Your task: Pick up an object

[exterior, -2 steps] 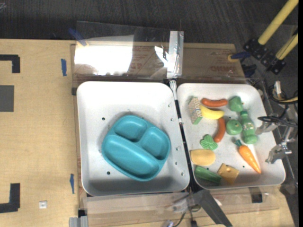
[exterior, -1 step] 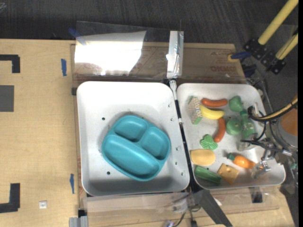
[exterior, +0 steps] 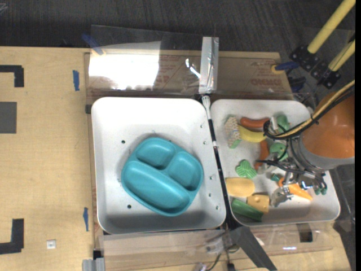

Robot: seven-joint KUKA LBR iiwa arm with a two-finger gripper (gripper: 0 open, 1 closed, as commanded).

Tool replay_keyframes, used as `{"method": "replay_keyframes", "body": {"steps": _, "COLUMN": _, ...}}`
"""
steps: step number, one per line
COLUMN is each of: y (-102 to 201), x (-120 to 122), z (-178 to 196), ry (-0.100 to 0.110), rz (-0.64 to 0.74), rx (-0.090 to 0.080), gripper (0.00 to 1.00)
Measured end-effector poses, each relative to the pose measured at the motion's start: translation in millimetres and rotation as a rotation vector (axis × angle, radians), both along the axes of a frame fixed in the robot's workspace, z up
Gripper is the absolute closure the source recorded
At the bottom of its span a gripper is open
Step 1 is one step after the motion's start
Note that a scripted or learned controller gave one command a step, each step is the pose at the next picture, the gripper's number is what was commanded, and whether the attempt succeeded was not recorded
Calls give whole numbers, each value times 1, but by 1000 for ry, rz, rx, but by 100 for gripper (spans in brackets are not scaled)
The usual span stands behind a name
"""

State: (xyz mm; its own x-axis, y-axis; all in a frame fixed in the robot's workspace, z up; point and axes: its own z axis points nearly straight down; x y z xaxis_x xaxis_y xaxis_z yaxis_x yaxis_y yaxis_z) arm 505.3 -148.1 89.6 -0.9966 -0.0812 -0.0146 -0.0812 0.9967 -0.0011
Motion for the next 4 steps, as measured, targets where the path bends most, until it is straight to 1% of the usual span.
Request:
{"method": "replay_keyframes", "body": {"steps": 1, "y": 50, "x": 63, "z": 0, "ry": -2, "rz": -57, "rx": 0, "gripper": 0}}
{"method": "replay_keyframes", "body": {"steps": 2, "y": 51, "x": 66, "z": 13, "ry": -13, "rz": -55, "rx": -2, "gripper": 100}}
{"method": "replay_keyframes", "body": {"steps": 3, "y": 120, "x": 148, "z": 110, "ry": 1, "rz": -228, "rx": 5, "gripper": 100}}
{"method": "replay_keyframes", "body": {"steps": 4, "y": 124, "x": 157, "z": 196, "ry": -2, "rz": -273, "rx": 4, "gripper": 100}}
